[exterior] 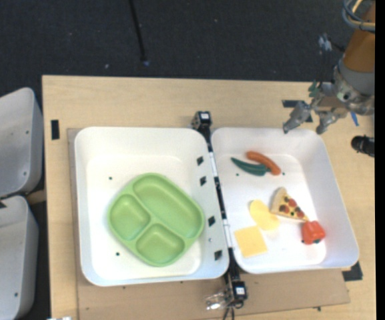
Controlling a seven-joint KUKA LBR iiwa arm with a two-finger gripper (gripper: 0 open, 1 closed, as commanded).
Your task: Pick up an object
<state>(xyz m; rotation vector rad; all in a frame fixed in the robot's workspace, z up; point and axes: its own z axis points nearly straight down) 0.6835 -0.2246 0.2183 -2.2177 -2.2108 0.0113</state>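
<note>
The right bin (pixel 332 172) holds several toy foods: an orange sausage (pixel 263 159), a dark green chili (pixel 247 167), a pizza slice (pixel 287 206), a pale yellow round piece (pixel 264 215), a yellow cheese square (pixel 250 241) and a small red piece (pixel 313 232). My gripper (pixel 309 123) hangs over the bin's far right corner, above and to the right of the sausage. Its fingers (pixel 293 121) stand apart and open, with nothing between them.
The left bin (pixel 92 179) holds a green divided plate (pixel 155 218). A black-clipped divider (pixel 213 179) runs between the two bins. White chairs (pixel 5 152) stand at the far left beyond the bench.
</note>
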